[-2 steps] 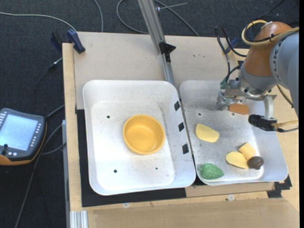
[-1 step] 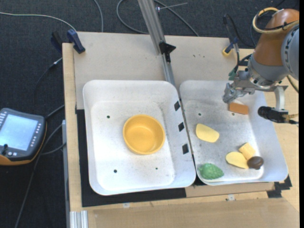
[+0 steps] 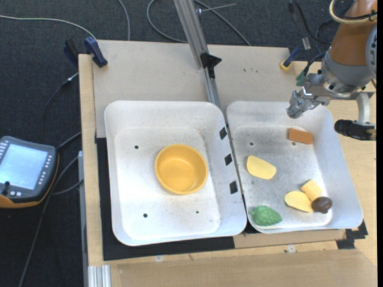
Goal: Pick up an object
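Jaws [image 3: 297, 108], their spread unreadable at this slant, hang over the right bin's [image 3: 341, 160] far rim, the orange block [image 3: 300, 136], probably the target, lying just below them.

I'm seeing dark carpet [image 3: 42, 70] strewn with cables [image 3: 119, 5], a pale wooden bench [image 3: 155, 70], a teach pendant [image 3: 24, 169] lying left.

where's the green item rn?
Green item lies in the right bin, near-left corner, below the pale yellow piece.

Bowl [image 3: 181, 169] in left bin [image 3: 119, 160]; 5 items in right bin [image 3: 341, 160].
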Robot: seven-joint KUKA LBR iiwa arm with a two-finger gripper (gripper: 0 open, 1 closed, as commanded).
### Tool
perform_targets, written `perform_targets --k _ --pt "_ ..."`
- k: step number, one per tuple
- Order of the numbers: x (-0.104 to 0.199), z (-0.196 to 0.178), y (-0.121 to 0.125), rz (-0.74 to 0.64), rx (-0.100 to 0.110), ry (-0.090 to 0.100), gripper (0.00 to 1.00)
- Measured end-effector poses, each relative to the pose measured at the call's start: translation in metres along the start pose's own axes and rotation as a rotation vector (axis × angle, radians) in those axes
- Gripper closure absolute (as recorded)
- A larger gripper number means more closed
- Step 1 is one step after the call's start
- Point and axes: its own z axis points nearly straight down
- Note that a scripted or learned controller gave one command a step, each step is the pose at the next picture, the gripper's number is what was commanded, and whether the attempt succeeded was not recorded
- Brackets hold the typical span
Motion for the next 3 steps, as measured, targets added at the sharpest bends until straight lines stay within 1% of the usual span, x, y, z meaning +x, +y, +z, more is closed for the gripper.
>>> perform_targets --k 1,2,3 --pt "0.0 -0.053 0.001 0.0 -0.001 0.0 1.0" --pt "0.05 -0.042 -0.011 -0.003 0.004 0.002 1.0" --pt "0.11 -0.041 -0.022 -0.004 0.004 0.002 1.0"
